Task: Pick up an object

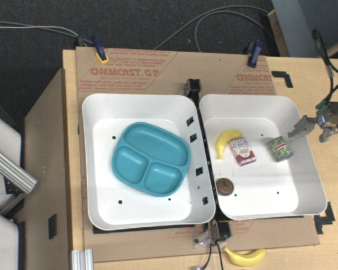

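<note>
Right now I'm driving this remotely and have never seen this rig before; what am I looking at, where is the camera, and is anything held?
You have one camera, fixed above the bench and looking down at a slant. Two shallow white bins sit side by side on a cardboard-covered top. The left bin holds a teal divided plate. The right bin holds a yellow banana, a small red and white box touching it, a green patterned packet and a brown round object near the bin's left wall. Another banana lies outside the bins, at the bench's front edge. The metal piece at the right edge is the arm's gripper, near the right bin's right rim, beside the green packet. I cannot see anything held in it.
</note>
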You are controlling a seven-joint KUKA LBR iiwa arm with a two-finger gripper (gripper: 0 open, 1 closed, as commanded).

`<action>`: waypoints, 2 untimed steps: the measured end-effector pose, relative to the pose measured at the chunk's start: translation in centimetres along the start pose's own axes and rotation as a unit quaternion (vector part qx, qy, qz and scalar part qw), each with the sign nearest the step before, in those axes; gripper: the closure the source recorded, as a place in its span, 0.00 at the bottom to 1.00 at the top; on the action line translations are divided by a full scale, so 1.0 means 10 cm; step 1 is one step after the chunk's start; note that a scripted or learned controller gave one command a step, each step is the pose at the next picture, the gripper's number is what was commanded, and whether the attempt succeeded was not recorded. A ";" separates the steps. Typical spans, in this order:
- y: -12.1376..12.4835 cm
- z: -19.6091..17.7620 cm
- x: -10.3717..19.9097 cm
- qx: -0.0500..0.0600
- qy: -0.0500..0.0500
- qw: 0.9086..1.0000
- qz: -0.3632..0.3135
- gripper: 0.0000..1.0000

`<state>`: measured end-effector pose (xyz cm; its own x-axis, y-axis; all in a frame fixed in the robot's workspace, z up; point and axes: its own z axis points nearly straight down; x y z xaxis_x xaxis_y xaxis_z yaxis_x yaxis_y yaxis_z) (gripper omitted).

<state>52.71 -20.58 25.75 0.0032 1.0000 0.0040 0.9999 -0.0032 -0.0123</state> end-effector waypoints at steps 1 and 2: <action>0.02 -0.06 0.01 -0.006 -0.002 1.000 -0.002 0.00; 0.11 0.51 0.06 -0.004 -0.001 1.000 -0.002 0.00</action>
<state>53.73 -19.95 20.65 -0.0009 1.0000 0.0030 1.0000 0.0009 -0.0051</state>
